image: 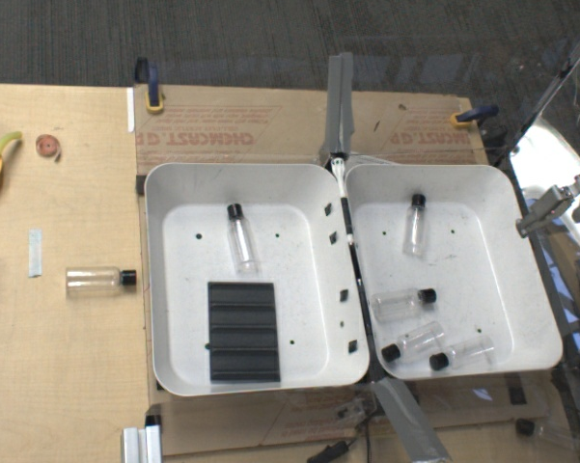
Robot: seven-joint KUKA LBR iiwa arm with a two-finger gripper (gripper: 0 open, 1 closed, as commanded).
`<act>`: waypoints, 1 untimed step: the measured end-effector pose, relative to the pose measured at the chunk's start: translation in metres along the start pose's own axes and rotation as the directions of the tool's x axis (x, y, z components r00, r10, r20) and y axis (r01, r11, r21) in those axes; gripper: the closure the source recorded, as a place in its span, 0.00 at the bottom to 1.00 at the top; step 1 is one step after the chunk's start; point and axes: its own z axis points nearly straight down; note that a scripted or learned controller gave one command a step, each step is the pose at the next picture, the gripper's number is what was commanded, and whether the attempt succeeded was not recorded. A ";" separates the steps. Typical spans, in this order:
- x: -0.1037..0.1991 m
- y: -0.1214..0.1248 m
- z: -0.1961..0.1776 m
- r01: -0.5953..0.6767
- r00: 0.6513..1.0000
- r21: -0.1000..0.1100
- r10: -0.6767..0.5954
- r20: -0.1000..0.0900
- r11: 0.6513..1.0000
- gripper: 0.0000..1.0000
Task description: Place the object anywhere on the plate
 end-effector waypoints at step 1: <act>-0.072 -0.015 -0.048 0.177 0.984 -0.002 -0.177 0.002 0.984 0.00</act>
